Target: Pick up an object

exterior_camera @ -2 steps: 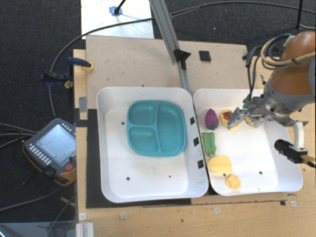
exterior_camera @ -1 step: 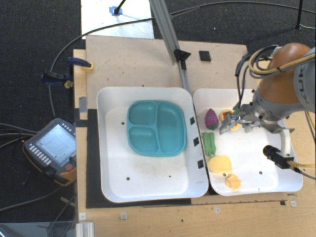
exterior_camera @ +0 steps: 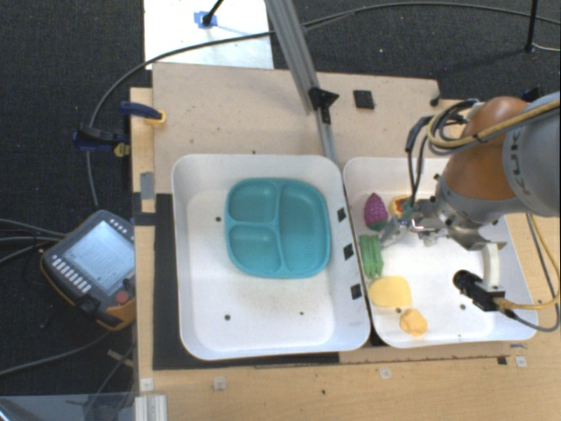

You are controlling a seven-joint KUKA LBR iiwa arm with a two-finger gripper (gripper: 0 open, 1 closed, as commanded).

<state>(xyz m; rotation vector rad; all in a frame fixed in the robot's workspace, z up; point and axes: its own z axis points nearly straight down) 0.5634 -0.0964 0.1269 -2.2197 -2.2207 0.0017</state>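
the gripper (exterior_camera: 396,226) hangs low in the right bin (exterior_camera: 438,323) near the purple fruit (exterior_camera: 375,209), probably to grasp; i cannot tell its grip state.

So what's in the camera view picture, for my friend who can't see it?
A grey and orange robot arm reaches from the right, its gripper low in the right white bin beside a purple toy, a green toy and two yellow toys. The left white bin holds a teal divided plate.
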